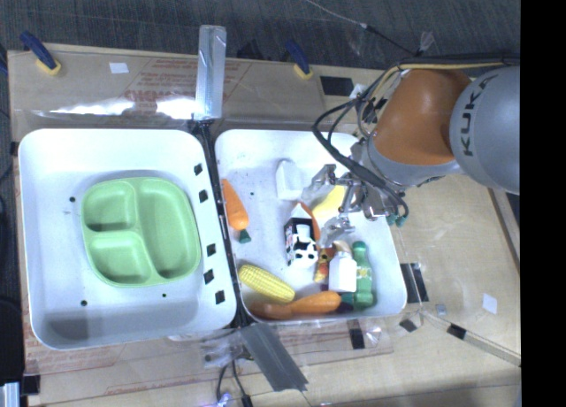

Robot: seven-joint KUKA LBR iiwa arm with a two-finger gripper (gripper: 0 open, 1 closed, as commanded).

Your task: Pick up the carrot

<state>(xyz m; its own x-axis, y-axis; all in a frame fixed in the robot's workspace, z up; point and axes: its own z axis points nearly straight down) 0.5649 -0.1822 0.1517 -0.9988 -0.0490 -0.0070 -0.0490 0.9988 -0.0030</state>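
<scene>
Left of hand (pixel 340 204) (well apart): carrot (pixel 234 206)

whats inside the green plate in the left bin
The green plate has three compartments, and all three show only bare green surface with nothing lying in them. The plate covers the floor of the left bin beneath it, so whatever is under it cannot be seen.

The carrot (pixel 234 208) is a short orange toy with a small dark green stub at its lower end. It lies flat on the white floor of the right bin (pixel 256 144), close to that bin's left wall and roughly halfway down it. Its length runs nearly parallel to the wall, thicker orange end pointing up the view, green tip pointing down toward the yellow corn cob (pixel 265 282), which lies apart from it.
</scene>
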